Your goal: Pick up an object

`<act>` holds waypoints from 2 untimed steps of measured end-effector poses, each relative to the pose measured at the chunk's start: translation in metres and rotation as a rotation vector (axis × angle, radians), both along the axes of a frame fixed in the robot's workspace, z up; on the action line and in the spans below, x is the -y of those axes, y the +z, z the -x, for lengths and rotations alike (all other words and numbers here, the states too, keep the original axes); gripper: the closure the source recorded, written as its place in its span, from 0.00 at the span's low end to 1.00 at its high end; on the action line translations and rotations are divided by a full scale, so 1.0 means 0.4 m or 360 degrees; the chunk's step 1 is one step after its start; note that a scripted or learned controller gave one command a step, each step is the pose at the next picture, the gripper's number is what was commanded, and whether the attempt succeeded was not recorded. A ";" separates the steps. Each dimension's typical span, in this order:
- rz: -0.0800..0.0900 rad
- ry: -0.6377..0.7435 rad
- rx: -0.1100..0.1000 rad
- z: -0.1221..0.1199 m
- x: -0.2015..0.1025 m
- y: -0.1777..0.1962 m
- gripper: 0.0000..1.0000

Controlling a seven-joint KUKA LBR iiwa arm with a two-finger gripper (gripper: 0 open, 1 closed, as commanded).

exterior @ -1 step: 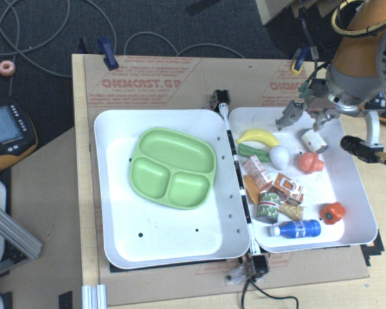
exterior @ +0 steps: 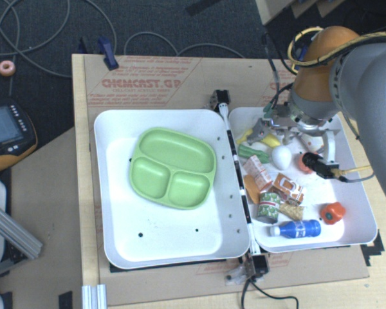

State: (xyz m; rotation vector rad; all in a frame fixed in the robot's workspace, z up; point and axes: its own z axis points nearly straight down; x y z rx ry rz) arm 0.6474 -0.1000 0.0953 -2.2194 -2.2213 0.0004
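My gripper [exterior: 278, 132] hangs low over the far end of the right bin [exterior: 359, 227], just above a white egg [exterior: 282, 157]. A yellow piece [exterior: 249, 136] and a green piece [exterior: 253, 152] lie to its left. An orange-red item [exterior: 304, 163] sits right of the egg. Nearer the front lie a red-and-white packet [exterior: 257, 172], a brown carton [exterior: 287, 188], a small can [exterior: 268, 207], a blue bottle [exterior: 298, 228] and a red pepper-like toy [exterior: 332, 212]. I see nothing lifted off the bin floor.
The left bin [exterior: 119, 221] holds a green three-part plate [exterior: 174, 167]. A black clip [exterior: 220, 99] sits where the bins meet at the back. The grey arm fills the upper right above the right bin.
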 end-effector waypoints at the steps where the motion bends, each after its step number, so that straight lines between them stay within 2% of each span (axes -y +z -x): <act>1: 0.0000 0.0002 -0.0009 0.002 0.001 0.023 1.00; 2: 0.0000 0.0001 0.0001 0.134 -0.080 0.225 1.00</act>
